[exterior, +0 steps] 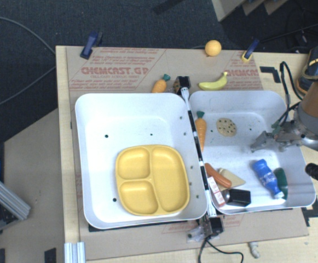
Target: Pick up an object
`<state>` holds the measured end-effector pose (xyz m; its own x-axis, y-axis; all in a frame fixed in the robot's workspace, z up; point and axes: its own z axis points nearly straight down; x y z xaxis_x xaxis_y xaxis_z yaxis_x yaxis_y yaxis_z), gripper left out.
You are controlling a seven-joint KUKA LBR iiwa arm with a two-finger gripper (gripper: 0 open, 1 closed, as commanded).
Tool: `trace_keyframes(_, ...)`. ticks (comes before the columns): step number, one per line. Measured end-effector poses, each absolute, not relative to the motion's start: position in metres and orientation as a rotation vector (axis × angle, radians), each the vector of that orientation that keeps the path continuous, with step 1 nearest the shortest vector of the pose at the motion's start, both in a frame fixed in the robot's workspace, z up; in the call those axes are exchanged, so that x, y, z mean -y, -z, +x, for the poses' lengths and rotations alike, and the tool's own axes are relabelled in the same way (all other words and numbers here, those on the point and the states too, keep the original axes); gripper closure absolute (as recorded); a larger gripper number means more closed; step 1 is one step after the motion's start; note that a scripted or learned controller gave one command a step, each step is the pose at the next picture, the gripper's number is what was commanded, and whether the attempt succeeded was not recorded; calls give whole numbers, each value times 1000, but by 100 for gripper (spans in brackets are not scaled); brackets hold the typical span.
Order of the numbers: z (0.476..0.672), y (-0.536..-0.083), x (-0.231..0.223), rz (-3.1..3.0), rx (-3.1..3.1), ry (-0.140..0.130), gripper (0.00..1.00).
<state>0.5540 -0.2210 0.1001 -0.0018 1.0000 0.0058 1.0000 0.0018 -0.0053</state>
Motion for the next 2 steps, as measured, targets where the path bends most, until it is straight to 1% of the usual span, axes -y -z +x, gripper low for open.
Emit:
trace_keyframes(1,529,-84,177,-2217,2221,-1,0)
trace_keyframes(2,510,-85,172,-2220,2219,-1,0)
